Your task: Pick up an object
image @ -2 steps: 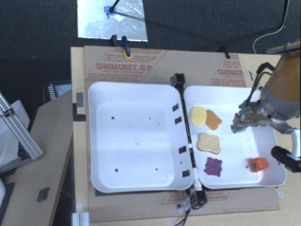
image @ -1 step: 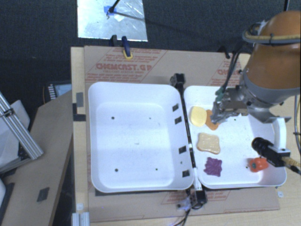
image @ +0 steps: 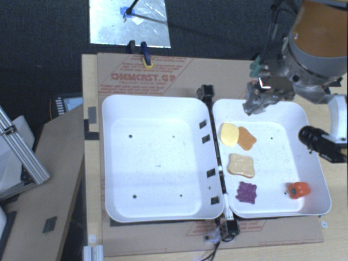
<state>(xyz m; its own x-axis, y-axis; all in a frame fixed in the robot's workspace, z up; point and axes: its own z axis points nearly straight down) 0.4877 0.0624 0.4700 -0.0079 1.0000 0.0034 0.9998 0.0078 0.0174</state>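
The tool (image: 255,106), its grip state impossible to tell, hangs over the right bin's (image: 272,211) back edge, above the yellow piece (image: 229,134) and orange piece (image: 247,139).

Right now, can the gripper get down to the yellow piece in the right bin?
Probably yes. The gripper hangs over the right bin's far edge, with bare floor between it and the yellow piece. The orange piece touches its right side and may crowd a finger.

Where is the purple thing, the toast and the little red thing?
purple thing (image: 247,192), camera view, its middle.
toast (image: 241,165), camera view, its middle.
red thing (image: 298,190), camera view, its middle.
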